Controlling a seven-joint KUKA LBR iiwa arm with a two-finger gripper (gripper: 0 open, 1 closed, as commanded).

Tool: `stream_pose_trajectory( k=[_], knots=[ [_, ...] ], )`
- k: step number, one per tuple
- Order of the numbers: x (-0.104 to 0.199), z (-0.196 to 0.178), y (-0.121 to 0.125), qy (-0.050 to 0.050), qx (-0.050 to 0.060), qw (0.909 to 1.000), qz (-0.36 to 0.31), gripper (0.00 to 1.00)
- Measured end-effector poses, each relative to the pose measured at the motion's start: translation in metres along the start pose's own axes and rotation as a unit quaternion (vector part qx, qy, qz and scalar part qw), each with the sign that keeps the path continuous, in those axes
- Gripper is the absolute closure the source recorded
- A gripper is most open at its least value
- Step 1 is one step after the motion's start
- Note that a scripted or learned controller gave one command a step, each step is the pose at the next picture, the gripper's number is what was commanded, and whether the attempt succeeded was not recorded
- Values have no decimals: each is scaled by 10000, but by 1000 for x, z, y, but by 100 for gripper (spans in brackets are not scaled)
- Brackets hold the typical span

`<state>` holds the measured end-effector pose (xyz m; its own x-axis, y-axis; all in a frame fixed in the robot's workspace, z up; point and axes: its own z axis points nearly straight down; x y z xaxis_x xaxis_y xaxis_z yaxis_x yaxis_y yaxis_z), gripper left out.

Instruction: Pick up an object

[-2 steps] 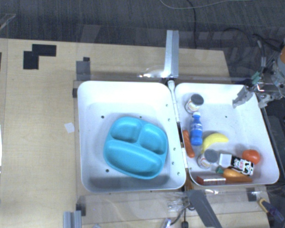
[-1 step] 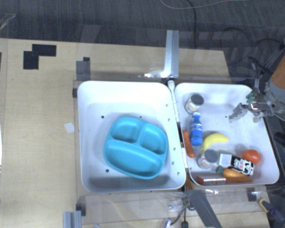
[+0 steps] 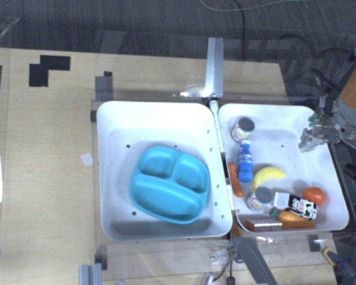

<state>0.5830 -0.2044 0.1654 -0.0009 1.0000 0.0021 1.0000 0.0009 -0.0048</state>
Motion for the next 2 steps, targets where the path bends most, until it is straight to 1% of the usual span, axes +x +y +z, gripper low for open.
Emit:
stream_pose_trajectory(
  k=[1, 2],
  knots=[
    [67, -54, 6, -10, -23, 9991, -429, 100],
    [68, -61, 7, -8, -15, 9990, -457, 100]
  ],
)
